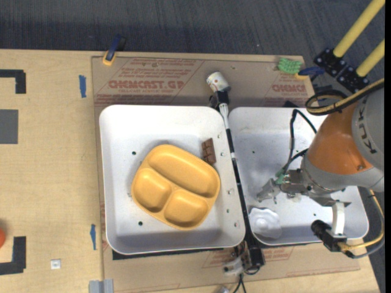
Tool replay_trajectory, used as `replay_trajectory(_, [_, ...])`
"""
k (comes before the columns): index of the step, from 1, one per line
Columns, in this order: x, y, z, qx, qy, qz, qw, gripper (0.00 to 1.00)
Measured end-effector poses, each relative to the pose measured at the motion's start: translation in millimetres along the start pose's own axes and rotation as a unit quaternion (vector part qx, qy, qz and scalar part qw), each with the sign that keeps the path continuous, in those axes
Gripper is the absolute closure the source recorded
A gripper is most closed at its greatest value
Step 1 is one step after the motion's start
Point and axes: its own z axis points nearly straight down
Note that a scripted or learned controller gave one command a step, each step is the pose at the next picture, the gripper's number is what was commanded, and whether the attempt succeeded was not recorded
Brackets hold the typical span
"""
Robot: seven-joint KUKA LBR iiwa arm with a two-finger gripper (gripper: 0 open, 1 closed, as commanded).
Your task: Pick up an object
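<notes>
A yellow three-compartment plate (176,185) lies tilted in the left bin (116,163). A small brown block (208,151) rests by that bin's right wall, just beyond the plate. In the right bin (256,127), a pale, translucent white object (266,220) lies at the front left corner. My gripper (273,189) hangs low over the right bin's left half, a little behind that pale object and apart from it. Nothing can be seen held in it. The grey arm with its orange band (339,148) covers the bin's right side.
A white-knobbed clamp (215,81) sits at the back of the seam between the bins. An orange clip (112,52) and a green clip (288,66) hold the cardboard sheet. Black cables (299,124) loop over the right bin. Yellow poles (360,23) stand at the back right.
</notes>
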Motion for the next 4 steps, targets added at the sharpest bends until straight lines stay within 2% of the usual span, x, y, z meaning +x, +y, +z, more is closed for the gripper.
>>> replay_trajectory(1, [-15.4, 47.6, 9.7, 0.000, -0.001, 0.173, 0.9849, 0.00])
replay_trajectory(2, [-0.5, 83.2, 9.7, -0.001, -0.002, 0.075, 0.9972, 0.00])
replay_trajectory(3, [10.6, 127.4, 9.7, 0.000, -0.001, -0.115, 0.9934, 0.00])
replay_trajectory(4, [-2.6, 51.9, 9.8, 0.001, -0.001, -0.011, 0.9999, 0.00])
